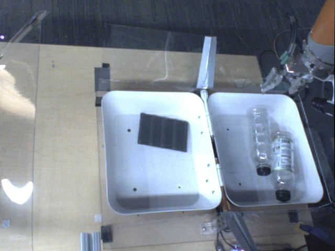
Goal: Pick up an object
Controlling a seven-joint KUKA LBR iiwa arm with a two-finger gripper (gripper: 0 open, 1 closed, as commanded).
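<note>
My end effector (287,80) hovers above the right bin (230,184), grip unreadable; next I descend toward the bottles (282,153).

The label on one clear bottle (283,156) carries print, too small and blurred to read

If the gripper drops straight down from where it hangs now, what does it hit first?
Probably the back rim of the right bin or the bench just behind it, since the gripper sits above that edge, not the bottles; depth is unclear.
</note>
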